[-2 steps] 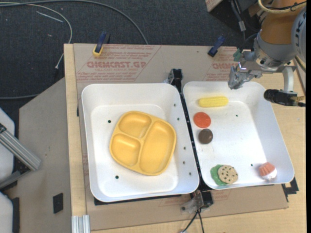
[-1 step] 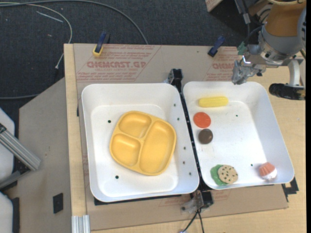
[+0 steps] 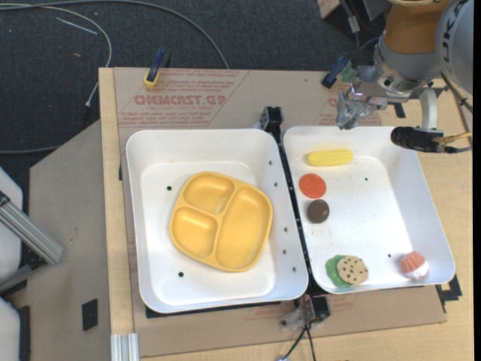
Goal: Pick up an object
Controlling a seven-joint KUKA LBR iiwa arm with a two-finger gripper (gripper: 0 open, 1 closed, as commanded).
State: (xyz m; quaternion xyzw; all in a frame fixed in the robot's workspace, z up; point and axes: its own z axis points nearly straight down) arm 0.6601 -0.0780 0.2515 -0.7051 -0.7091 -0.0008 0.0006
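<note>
Two white bins [image 3: 143, 201]: one yellow tray [image 3: 221, 220], five food items; fingers' [image 3: 350, 119] state unclear.

The bench [image 3: 188, 100], topped with what looks like printed cardboard, bears two white bins [image 3: 143, 201] side by side.

The gripper [image 3: 352, 117] is hanging at the upper right of the frame, above the right bin's [image 3: 421, 194] far rim. In that bin 5 items are lying apart: yellow corn [image 3: 329, 157], orange disc [image 3: 313, 185], brown ball [image 3: 318, 211], cookie [image 3: 350, 270], pink piece [image 3: 412, 262]. A yellow tray [image 3: 221, 220] is sitting in the left bin [image 3: 150, 201].
</note>
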